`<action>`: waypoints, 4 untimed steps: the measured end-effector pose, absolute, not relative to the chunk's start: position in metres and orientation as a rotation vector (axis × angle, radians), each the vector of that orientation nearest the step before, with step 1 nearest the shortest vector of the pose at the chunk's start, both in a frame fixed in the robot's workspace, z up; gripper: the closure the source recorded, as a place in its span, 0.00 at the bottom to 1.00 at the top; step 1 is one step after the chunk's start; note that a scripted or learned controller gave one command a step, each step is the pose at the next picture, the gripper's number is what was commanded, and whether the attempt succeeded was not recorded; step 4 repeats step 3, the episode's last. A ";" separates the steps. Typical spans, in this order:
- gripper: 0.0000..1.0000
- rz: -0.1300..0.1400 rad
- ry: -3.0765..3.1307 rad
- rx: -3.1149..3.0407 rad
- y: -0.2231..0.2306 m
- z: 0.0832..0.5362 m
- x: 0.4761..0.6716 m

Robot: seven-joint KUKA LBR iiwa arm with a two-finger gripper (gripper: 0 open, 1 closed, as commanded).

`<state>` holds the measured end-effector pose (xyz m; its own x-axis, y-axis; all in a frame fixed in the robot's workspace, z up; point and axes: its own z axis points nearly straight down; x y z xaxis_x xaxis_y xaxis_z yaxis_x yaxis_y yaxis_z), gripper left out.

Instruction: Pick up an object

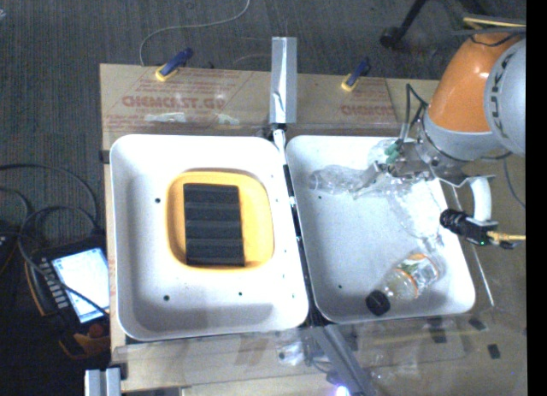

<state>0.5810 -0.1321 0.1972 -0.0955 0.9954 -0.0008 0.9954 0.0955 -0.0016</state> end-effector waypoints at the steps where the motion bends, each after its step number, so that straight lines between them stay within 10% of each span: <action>1: 1.00 0.005 -2.429 -1.993 -0.149 0.206 0.531; 2: 1.00 0.005 -2.060 -2.367 -0.138 0.125 0.552; 3: 1.00 0.005 -2.164 -2.279 -0.099 0.241 0.585; 4: 1.00 0.005 -2.164 -2.279 -0.099 0.241 0.585</action>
